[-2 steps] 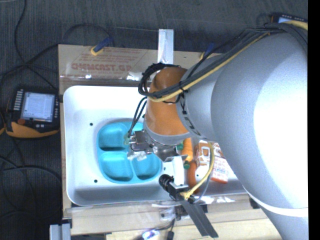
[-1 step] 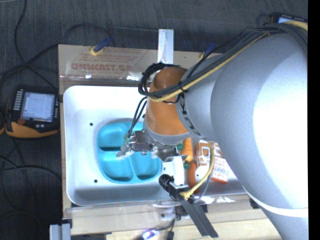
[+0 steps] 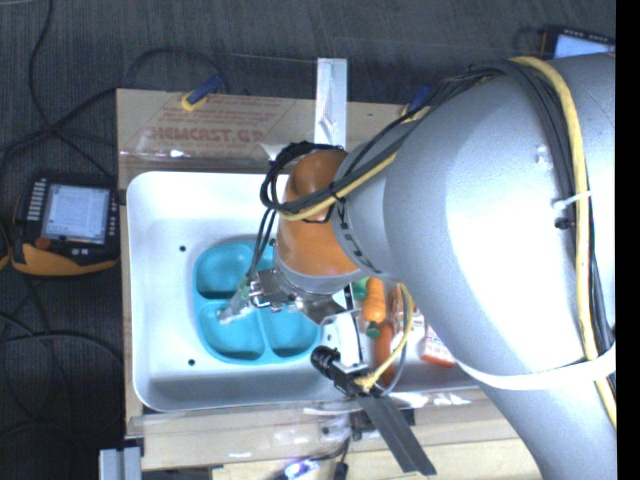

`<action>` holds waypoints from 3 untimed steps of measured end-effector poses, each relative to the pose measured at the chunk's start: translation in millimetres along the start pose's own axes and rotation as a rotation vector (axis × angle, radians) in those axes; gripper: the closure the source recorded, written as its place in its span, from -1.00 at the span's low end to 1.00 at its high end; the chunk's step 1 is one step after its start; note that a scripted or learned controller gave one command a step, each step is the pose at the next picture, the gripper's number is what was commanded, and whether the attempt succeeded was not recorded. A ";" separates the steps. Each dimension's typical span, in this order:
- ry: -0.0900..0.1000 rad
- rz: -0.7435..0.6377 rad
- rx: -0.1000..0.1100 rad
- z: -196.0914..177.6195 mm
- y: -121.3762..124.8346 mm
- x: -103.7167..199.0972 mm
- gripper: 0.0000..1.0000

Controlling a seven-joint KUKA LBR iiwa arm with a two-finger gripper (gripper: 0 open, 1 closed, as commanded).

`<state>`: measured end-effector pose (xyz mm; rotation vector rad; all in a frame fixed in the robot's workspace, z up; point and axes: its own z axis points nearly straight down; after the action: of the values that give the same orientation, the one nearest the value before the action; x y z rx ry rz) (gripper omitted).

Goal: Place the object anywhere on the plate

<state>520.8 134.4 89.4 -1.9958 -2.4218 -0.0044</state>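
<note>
A large grey arm (image 3: 500,238) is reaching over a white bin (image 3: 160,218), its gripper (image 3: 250,303) hovering above the blue sectioned plate (image 3: 225,268). An orange carrot-like object (image 3: 373,303) is lying beside the wrist, apparently awaiting pickup. Finger opening is impossible to tell.

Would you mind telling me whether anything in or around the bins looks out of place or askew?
Nothing stands out. The blue divided plate lies flat in the left bin, with the gripper over it. An orange carrot-like object lies right of the wrist, partly hidden.
</note>
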 end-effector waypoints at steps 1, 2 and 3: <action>0.008 -0.009 0.001 -13.9 3.5 3.4 1.00; 0.023 -0.010 0.009 -36.9 -3.1 -21.5 1.00; 0.006 0.008 0.005 -38.2 -3.2 -35.9 -1.00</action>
<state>524.6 98.4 127.5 -2.0004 -2.4074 -0.0038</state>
